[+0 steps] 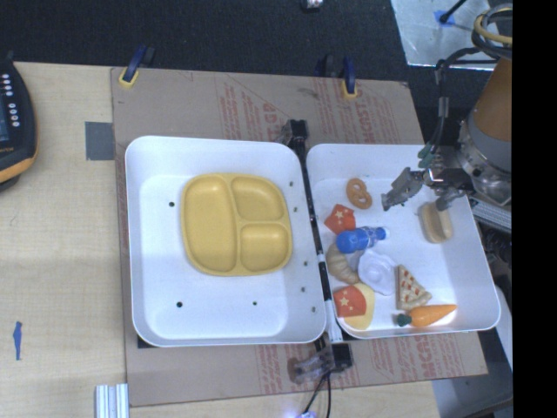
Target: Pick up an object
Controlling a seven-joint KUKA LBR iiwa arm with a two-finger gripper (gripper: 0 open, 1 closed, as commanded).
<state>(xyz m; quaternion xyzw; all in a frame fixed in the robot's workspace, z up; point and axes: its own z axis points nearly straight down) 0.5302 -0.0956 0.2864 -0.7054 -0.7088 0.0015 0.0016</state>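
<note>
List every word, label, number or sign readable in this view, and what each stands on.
Red print runs in strips across the cardboard sheet under the bins: too faint and blurred to read.
Buttons and markings on the black and orange device at the left edge: too small to read.
Nothing else carries text.

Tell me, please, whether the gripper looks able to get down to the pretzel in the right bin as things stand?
Probably yes. The pretzel lies apart from the other toys, with bare bin floor around it, and the gripper hangs just to its right, nothing between them.
</note>
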